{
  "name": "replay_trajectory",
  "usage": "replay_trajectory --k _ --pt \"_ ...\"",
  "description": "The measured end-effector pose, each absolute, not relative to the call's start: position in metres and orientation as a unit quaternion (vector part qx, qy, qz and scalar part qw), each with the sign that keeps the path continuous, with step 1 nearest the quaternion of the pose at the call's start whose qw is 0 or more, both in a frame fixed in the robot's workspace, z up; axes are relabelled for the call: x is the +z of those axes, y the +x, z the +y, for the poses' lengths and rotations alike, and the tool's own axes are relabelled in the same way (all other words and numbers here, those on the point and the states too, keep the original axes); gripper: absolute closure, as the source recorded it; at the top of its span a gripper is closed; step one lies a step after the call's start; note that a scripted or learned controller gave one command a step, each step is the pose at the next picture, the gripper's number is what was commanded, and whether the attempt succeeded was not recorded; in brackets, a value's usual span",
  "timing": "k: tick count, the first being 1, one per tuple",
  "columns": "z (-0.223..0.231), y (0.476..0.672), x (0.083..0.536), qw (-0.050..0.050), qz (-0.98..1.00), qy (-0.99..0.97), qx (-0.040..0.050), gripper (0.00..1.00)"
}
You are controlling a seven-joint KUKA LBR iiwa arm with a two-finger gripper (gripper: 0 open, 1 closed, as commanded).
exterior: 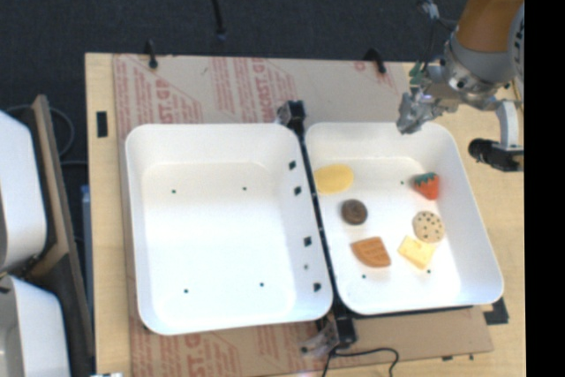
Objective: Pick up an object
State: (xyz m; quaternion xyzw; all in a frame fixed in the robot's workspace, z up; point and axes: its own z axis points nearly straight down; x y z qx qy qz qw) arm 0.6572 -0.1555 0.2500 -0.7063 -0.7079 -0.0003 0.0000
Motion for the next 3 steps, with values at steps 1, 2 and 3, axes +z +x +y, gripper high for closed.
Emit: replay_trajectory --k 1,2,3 --pt "-0.109 0.650 0.243 0.000 -0.708 -0.706 -0.0003 1.00" --pt "-0.057 0.645 0.234 0.000 -0.708 -0.706 -0.0002 1.00" --pt "-0.010 0.655 0.241 0.000 -0.708 -0.706 -0.0004 1.00"
